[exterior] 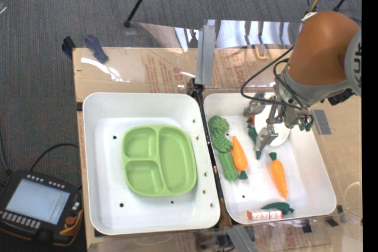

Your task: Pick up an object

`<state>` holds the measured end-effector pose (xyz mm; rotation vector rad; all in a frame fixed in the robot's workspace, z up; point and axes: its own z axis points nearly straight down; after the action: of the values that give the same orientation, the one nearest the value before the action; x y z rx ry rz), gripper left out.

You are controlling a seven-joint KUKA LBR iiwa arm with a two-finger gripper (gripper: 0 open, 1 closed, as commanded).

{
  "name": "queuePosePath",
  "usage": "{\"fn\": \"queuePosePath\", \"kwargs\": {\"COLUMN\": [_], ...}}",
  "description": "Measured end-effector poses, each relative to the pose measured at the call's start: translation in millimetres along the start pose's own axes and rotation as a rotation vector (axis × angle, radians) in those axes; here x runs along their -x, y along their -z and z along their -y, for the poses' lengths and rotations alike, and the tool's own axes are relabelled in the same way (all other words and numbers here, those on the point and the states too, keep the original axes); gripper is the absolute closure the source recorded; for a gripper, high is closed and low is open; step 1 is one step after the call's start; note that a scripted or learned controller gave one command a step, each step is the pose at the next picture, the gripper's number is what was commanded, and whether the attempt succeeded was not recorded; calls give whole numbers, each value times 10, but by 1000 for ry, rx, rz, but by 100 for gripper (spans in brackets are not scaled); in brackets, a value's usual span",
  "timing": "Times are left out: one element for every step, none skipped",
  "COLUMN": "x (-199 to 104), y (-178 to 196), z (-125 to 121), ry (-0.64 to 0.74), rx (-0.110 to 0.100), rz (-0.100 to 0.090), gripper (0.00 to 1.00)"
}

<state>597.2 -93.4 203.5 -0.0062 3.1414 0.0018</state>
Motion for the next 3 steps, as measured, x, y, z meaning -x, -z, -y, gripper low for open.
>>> {"fn": "queuePosePath", "kwargs": {"x": [-208, -463, -573], "y": [-1012, -1029, -1031], "z": [63, -124, -106], "ry": [-62, -149, -349], "rx": [-1, -2, 1], "rz": [11, 33, 34], "gripper": [0, 0, 0]}}
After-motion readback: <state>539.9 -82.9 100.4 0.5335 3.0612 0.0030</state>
